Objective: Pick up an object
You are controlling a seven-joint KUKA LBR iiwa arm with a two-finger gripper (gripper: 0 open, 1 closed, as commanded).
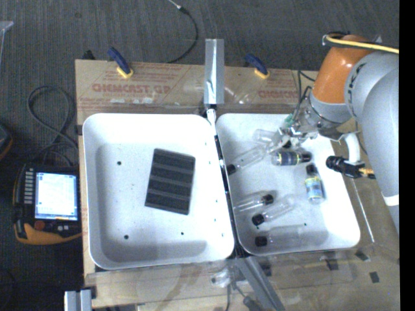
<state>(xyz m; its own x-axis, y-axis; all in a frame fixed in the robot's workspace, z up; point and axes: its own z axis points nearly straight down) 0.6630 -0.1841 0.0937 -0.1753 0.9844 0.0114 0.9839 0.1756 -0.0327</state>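
My gripper [291, 132] hangs low over the far part of the right bin [337, 235]. A clear vial [264, 136] lies just to its left. A dark bottle with a yellow band [290, 157] lies just below it. A long clear tube with a black cap [245, 156] lies further left, and a small labelled bottle [314, 186] stands to the lower right. Near the front of the bin lie three clear vials with black caps [258, 202] [274, 211] [280, 236]. Whether anything sits in the gripper is hidden.
The left bin [104, 141] holds a black ribbed rectangular pad [170, 181]. A metal post [214, 73] stands behind the wall between the bins. A teach pendant [48, 203] lies to the left, off the bench.
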